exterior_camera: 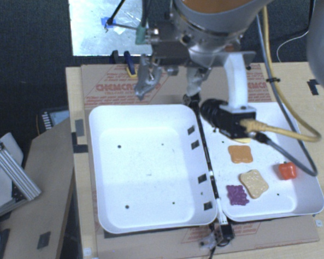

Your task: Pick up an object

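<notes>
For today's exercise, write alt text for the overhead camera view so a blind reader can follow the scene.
A robot gripper hangs open above the far edge of the left bin. The right bin holds an orange slice, toast, purple grapes and a red piece.

Your only readable marks: red print on the cardboard sheet under the bins, at 11 o'clock of the left bin. Reads roughly "CHEMCAR", mirrored and blurred. Similar red print at 1 o'clock, illegible.

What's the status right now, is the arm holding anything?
Gripper open, nothing between its fingers, above the bins' far edge. Orange slice, bread piece, purple grapes, red-orange piece lie in right bin. Nothing blocking.
</notes>
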Motion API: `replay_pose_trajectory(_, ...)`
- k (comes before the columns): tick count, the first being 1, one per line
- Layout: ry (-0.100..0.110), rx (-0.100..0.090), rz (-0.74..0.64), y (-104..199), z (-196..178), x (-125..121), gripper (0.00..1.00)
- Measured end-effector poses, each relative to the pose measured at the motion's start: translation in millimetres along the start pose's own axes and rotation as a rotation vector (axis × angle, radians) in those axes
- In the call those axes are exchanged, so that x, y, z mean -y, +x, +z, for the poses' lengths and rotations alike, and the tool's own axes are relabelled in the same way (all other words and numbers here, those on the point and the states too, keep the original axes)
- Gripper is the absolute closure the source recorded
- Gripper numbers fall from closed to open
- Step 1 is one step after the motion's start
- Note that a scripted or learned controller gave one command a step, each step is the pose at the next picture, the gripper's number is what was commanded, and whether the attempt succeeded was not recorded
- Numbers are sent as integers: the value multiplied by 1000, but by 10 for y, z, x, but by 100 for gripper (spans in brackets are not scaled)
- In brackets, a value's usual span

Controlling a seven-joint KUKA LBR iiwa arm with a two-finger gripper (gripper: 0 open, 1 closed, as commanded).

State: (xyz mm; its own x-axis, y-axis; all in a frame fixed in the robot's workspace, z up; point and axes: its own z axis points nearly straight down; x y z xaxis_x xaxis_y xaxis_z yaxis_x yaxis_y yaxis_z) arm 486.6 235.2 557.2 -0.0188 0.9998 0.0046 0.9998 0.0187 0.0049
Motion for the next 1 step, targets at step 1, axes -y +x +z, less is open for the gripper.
replay_pose_trajectory(1, -2, -2, -4, 4, -115, -2, 100)
